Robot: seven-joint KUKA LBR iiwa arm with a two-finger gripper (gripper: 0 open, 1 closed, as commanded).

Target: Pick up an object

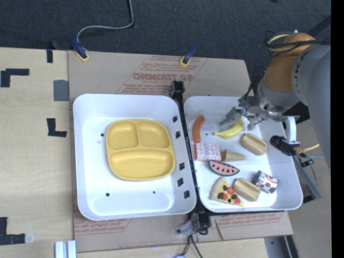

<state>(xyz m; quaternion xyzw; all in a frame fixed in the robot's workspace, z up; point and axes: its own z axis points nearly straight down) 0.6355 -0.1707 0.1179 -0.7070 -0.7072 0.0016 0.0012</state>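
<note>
Nearest the lens, at the lower edge of the frame, the front rim of the left bin caught the light; inside it, left of centre, a yellow divided plate lay flat, touching nothing else; across the black hinge, the right bin carried the toy food: a red sausage and a pink wafer by its left wall, a watermelon slice and a pizza slice lower down, an ice-cream cone, two bread rolls and a small printed carton further right; in the bin's upper part the banana lay tilted, apparently the target; just above and right of it the gripper hung low, its fingers seemingly splayed wide either side of the fruit's upper end, nothing visibly clamped. Done well, the grasp would likely centre across the banana's thick middle, descend until the tips neared the floor, then close squarely; the upper roll sat just beside, so a skewed approach risked nudging it or pinching only the tapered tip, which could slip free.
</note>
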